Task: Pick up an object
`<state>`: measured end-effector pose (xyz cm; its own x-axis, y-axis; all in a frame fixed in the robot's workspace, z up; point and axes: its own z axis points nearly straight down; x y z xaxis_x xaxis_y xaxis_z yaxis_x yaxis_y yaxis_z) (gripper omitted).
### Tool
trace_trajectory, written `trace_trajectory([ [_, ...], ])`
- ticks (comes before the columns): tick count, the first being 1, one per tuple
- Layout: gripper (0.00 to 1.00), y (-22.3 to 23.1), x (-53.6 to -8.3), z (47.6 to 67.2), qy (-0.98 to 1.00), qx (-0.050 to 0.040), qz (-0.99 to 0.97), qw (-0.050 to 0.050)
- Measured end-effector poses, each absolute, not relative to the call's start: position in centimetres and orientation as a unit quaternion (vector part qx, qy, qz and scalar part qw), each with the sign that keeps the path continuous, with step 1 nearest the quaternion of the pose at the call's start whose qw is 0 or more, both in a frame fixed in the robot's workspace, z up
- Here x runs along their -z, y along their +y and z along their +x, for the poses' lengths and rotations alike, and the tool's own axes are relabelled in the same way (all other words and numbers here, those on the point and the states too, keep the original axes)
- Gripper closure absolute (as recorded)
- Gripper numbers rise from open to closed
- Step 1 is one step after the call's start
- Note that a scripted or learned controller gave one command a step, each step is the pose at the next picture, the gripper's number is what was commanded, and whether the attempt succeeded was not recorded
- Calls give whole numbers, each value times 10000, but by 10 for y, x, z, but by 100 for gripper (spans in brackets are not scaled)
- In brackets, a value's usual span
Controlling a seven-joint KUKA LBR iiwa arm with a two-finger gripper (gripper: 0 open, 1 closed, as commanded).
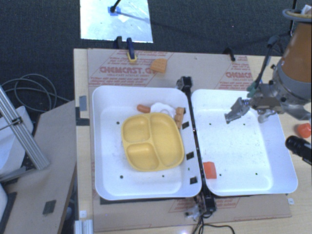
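Observation:
The gripper (233, 115) hangs over the right bin (253, 179), near its upper middle, with nothing visible between its fingers. An orange-red block (209, 169) lies at that bin's lower left, well below the gripper. The left bin (105, 179) holds a yellow divided plate (151, 141), a small orange sausage-shaped piece (144, 108), a white object (162, 109) and a tan piece (179, 116) by its right wall.
An orange sponge-like block (158, 65) lies on the bench behind the left bin. A red object (303, 129) and a black cylinder (300, 147) sit to the right of the right bin. A metal sheet (116, 13) lies on the floor beyond.

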<state>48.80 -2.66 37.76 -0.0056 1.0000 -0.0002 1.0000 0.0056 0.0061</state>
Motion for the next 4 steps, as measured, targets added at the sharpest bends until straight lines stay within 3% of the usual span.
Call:
trace_trajectory([
  [1, 100, -27, -389, 489, 7107, -33, 7035, 33],
  [2, 0, -27, -389, 489, 7106, -31, 7036, 32],
  [4, 0, -27, -389, 489, 7106, -31, 7036, 32],
])
